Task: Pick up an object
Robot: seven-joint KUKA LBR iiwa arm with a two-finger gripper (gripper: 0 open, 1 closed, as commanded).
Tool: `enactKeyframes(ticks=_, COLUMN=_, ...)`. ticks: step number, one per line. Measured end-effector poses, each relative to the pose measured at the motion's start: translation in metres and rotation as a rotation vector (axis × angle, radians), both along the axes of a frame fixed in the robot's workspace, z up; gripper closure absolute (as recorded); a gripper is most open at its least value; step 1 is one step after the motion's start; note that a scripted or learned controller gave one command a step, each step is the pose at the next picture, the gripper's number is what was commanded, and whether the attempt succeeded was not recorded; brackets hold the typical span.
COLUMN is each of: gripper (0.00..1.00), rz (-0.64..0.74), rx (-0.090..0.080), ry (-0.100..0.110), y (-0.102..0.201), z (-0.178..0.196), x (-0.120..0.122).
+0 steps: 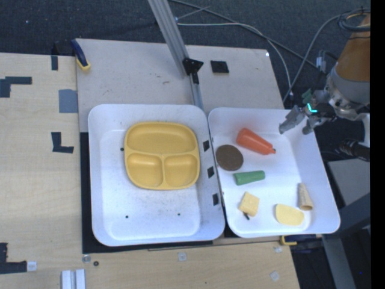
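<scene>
The right bin [316,167] holds an orange carrot-shaped piece [255,141], a brown round disc [229,157], a green cylinder [249,177], a yellow cheese-like wedge [249,204], a yellow flat piece [290,215] and a tan cone-like piece [305,196]. My gripper [299,122] hangs above the bin's upper right corner, to the right of the orange piece, with its fingers apart and nothing between them.
The left bin [108,218] holds a yellow divided plate [162,155]. A slanted metal pole [174,35] rises behind the bins. Cables trail across the dark floor at the top right. A yellow-and-blue clamp [80,55] sits at the bench's back left.
</scene>
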State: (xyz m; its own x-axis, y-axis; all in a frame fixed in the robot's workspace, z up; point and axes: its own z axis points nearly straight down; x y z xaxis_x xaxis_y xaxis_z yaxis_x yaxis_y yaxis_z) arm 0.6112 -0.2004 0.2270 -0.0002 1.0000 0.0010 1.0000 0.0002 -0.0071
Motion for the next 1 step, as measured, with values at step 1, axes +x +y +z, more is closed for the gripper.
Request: enactKeyframes(ticks=1, gripper=0.0, rz=0.001, rx=-0.001, ry=-0.006, y=0.0, z=0.0028, x=0.0015)
